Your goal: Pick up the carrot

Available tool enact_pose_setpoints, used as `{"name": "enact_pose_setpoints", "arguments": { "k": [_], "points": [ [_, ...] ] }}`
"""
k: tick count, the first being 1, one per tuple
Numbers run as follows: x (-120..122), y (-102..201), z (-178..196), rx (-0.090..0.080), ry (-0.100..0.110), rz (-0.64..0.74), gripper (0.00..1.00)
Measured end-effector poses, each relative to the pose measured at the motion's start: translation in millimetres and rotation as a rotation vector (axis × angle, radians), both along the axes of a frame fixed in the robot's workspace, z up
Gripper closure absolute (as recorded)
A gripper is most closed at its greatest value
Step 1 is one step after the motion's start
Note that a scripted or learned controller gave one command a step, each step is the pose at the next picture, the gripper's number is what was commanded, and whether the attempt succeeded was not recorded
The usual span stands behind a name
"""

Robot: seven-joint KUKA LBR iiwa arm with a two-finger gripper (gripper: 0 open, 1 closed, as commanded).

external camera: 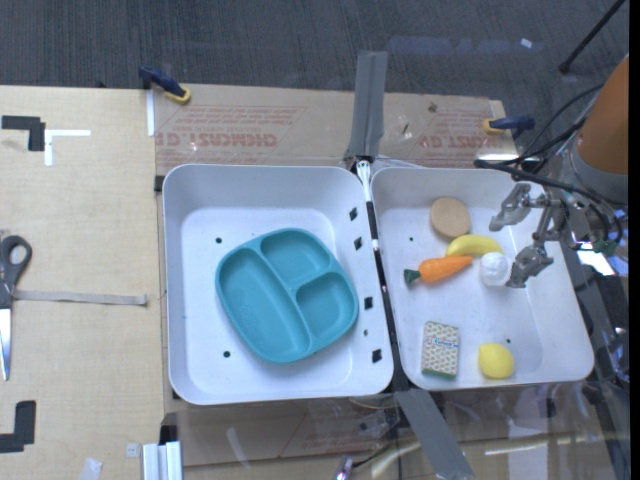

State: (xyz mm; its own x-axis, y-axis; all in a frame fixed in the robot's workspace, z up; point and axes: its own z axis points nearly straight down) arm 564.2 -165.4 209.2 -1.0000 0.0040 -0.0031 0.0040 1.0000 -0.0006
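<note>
Carrot [441, 269]: we found it lying in the right bin [560, 368], toward that bin's left wall, orange body pointing right and green top pointing left. We noted its right tip just beside a white ball [493, 266] and just under a banana [472, 245], which curved above both. We listed a round tan disc [450, 216] above the banana, near the bin's far side. Nearer the front we recorded a small patterned box [440, 349] and, to its right, a lemon [496, 360], the two apart from each other and well clear of the carrot.

Claw [524, 238]: we saw it over the right part of the same bin, right of the white ball, fingers spread apart and nothing between them. We saw it apart from the carrot.

Left bin [185, 348]: we recorded a teal divided plate [287, 294] lying flat in it, with three compartments.

Desk [80, 368]: we logged scissors [10, 288] at its left edge and two clamps [165, 83] along the far side.
</note>
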Motion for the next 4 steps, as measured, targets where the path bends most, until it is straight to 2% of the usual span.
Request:
{"name": "enact_pose_setpoints", "arguments": {
  "k": [1,2,3,4],
  "points": [
    [3,43,-116,0.000,-0.001,-0.153,0.00],
    [5,67,-117,0.001,0.000,-0.215,0.00],
    [2,68,-117,0.000,0.000,-0.254,0.00],
    [5,68,-107,-0.001,-0.005,-0.250,1.00]
  ]
}}
